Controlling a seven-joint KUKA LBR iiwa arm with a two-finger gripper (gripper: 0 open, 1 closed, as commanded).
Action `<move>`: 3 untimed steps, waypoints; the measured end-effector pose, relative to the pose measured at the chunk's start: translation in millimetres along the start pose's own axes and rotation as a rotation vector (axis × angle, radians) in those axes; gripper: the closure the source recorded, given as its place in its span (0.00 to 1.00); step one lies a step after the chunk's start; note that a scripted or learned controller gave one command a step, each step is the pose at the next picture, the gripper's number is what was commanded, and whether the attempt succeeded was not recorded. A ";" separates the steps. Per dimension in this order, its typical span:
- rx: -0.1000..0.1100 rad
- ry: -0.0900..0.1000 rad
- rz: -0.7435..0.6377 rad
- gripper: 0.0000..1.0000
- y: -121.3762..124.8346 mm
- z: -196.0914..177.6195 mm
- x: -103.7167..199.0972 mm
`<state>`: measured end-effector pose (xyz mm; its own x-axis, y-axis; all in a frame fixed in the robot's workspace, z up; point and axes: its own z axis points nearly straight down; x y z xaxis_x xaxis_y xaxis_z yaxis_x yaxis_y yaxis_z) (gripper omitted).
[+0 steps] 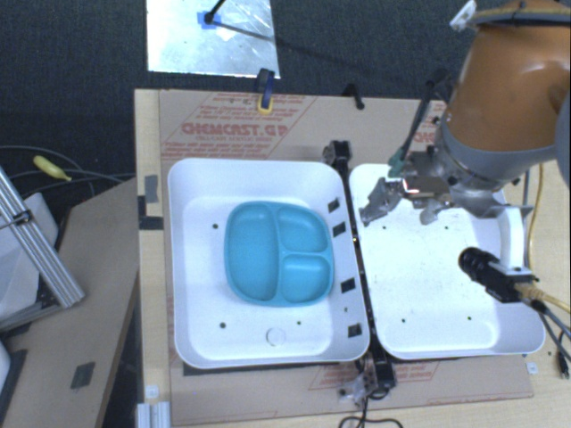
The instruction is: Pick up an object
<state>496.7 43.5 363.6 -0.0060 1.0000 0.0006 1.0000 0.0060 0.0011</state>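
Observation:
A light blue divided plate [275, 252] lies flat in the middle of the left bin [201, 194]. My gripper [400, 209] hangs over the upper left part of the right bin [446, 328], close to the divider between the bins. Its fingers [375, 201] stand apart, and only white bin floor shows between them. The plate is to the left of the gripper, across the divider, and nothing touches it.
A small pale round thing [275, 335] sits near the left bin's front wall. The black-clipped divider [350, 239] runs between the bins. Both bins rest on a cardboard sheet [232, 127]. The arm's orange and grey body [513, 78] looms over the right bin's far side.

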 end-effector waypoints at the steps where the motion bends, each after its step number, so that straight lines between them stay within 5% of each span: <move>1: -0.004 0.000 -0.004 1.00 1.3 -11.6 -0.9; 2: 0.010 -0.001 0.003 1.00 -11.6 100.8 28.6; 3: 0.004 0.000 0.002 1.00 -10.6 134.6 46.5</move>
<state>486.0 90.0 229.1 -0.0043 1.0000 0.0004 1.0000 0.0043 -0.0032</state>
